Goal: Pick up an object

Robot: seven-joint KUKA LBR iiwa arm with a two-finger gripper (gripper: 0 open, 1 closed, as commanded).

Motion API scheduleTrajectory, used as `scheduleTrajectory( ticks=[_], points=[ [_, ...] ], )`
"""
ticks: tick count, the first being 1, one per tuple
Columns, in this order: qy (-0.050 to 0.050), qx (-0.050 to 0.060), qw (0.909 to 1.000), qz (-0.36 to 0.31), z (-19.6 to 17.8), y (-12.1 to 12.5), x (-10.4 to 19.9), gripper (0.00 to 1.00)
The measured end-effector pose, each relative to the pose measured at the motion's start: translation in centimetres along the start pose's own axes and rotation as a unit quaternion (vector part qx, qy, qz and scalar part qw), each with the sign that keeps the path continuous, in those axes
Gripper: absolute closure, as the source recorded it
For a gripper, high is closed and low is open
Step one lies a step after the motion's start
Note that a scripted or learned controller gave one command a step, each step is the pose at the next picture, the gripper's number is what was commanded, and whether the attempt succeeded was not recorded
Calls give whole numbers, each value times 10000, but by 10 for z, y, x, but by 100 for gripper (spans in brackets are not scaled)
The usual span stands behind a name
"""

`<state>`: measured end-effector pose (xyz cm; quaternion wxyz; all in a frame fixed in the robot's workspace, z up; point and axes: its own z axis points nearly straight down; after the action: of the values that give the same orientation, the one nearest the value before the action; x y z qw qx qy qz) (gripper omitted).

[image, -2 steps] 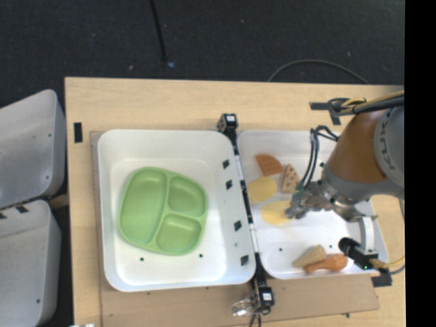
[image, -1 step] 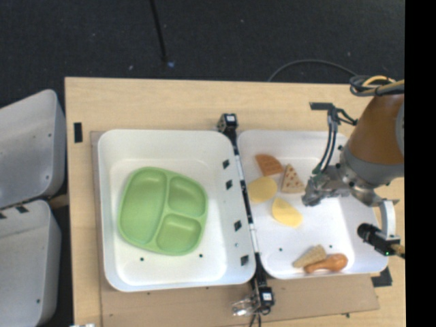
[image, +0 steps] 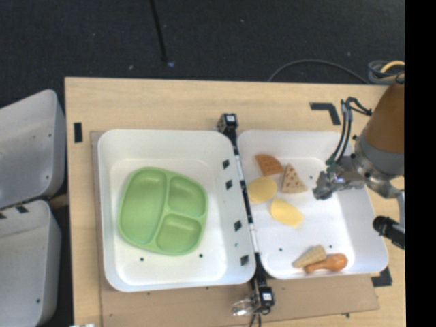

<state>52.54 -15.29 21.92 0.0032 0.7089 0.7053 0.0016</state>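
- Wood bench (image: 163, 104) w/ two white bins; left bin (image: 109, 155) holds green tray (image: 162, 210).
- Right bin (image: 354, 251): toast (image: 268, 164), wedge (image: 293, 180), two yellow discs (image: 262, 189), cracker (image: 310, 256), carrot (image: 328, 263).
- Gripper (image: 325, 186) low over bin's right side, near wedge; grip state can't tell.

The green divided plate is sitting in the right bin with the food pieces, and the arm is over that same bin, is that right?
Not quite. The camera view shows the green divided plate alone in the left bin. The food pieces lie in the right bin, and the arm is over that right bin.

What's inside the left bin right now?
The left bin holds one green divided plate, lying flat with three compartments that look bare. Whatever bin floor lies beneath the plate is covered from this view.
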Motion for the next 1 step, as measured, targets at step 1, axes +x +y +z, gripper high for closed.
scheduleTrajectory(
  ticks=[1],
  points=[
    [3, 5, 10000, -49, -30, 2, -1, 100]
  ],
)
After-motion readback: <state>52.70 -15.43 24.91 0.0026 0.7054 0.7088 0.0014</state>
